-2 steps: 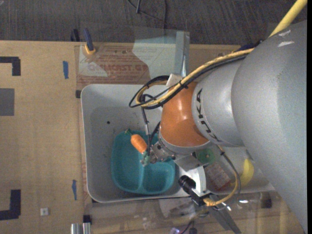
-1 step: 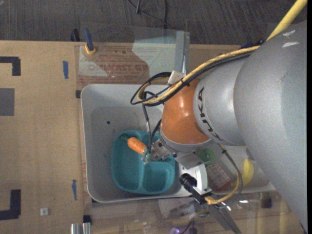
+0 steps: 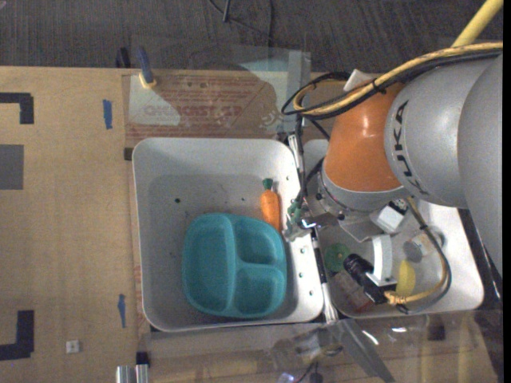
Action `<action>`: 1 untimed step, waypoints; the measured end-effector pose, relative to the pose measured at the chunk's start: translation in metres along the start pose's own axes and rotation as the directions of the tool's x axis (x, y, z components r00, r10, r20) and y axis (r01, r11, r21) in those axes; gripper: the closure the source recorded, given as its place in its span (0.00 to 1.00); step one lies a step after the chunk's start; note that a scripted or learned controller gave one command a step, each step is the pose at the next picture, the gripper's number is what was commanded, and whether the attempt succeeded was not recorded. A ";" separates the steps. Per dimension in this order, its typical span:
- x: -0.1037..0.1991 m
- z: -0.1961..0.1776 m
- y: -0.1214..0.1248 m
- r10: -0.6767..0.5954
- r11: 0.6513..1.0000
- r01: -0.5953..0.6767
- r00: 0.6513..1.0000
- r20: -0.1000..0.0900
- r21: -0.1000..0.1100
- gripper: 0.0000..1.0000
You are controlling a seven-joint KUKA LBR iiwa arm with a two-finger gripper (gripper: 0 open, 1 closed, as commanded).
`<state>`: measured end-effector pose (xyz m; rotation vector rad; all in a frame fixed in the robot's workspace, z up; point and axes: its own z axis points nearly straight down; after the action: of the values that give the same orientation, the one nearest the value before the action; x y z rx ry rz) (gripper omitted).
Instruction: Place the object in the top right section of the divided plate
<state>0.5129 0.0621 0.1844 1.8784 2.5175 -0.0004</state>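
Carrot (image 3: 271, 208) seems close to bin's (image 3: 209, 152) right wall, beside plate (image 3: 235, 274); you risk clipping that wall. Gripper (image 3: 306, 224) opening: can't tell.

Single overhead camera, slanted down, mid-range; left bin (image 3: 160, 183), right bin (image 3: 465, 279) framed.

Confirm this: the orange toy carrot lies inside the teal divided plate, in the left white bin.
Not right. The camera view shows the orange toy carrot lying outside the teal divided plate, by its upper right rim, in the left white bin.
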 end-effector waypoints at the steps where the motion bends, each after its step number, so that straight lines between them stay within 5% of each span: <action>1: 0.116 0.049 -0.002 0.020 1.000 -0.020 1.000 -0.001 0.004 1.00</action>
<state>0.4779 0.1725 0.1356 1.9058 2.5006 -0.0037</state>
